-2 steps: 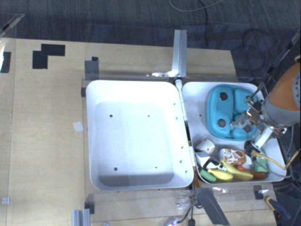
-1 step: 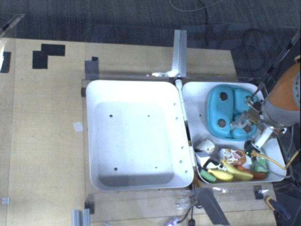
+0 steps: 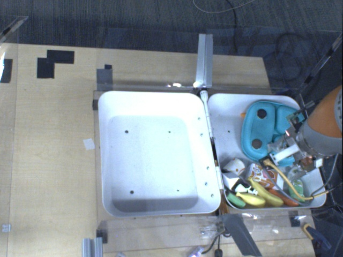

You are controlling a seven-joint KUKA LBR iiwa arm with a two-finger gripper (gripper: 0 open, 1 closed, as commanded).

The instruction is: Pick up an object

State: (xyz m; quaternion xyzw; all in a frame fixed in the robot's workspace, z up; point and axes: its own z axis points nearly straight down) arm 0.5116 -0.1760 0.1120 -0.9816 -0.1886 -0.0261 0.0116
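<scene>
1. Both bins, left bin (image 3: 153,154) and right bin (image 3: 228,125), are plain white.
2. The plastic toy (image 3: 265,127) is turquoise.
3. The banana (image 3: 260,193) is yellow.
4. The counter (image 3: 48,159) is pale wood.
5. The arm (image 3: 324,119) is orange above grey.

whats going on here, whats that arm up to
A grey arm with an orange band reaches in from the right over the right bin. Its tool hangs low beside a teal toy, above a pile with a banana. The left bin sits beside it.
</scene>
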